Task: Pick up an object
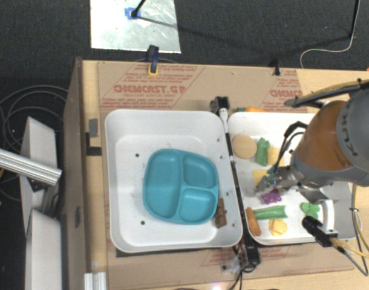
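Starting at the left of the bench (88, 89): the left bin (121, 162) has a teal divided plate (181, 186) sitting pretty much in its middle, tilted a bit, with three compartments. There's a small brown thing (221, 212) lying against that bin's right wall near the front corner (can't tell what it is).

Over the divider, the right bin (245, 121) is where all the toy food sits. Near its back left corner there's a round tan piece (244, 145) with a green piece (262, 151) just beside it and a yellow one (273, 156) next to that. A yellow wedge (259, 176) lies toward the middle. Along the front edge: an orange carrot-like stick (253, 220), a green bean-shaped piece (270, 211) and a small yellow lump (277, 226). Another green bit (310, 209) sits further right.

The arm (336, 144) comes in over the bin's right side, and the pincer (273, 186) is down near the middle of the bin, right at a purple grape-like bunch (270, 196). Honestly can't tell how wide the pincer is spread or whether it has hold of anything, it's too dark and cluttered there.
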`<state>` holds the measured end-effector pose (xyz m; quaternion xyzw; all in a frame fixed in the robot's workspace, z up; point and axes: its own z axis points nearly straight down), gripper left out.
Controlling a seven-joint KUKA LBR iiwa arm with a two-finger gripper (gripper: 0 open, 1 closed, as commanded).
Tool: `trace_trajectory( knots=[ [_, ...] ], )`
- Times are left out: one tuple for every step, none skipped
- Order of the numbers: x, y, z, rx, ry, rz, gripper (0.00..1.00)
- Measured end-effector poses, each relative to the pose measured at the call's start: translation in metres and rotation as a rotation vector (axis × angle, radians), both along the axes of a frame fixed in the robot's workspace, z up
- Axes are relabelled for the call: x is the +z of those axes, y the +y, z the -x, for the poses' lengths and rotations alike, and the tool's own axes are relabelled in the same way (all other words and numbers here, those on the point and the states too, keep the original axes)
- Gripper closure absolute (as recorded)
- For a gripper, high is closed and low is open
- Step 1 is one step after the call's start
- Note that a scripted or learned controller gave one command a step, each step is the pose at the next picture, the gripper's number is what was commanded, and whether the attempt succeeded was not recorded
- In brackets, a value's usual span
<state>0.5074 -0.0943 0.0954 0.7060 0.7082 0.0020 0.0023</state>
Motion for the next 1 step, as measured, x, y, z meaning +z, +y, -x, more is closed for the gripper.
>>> trace_trajectory(
  knots=[
    [0.0942, 0.0667, -0.0296, 0.009, -0.005, -0.002, 1.00]
  ],
)
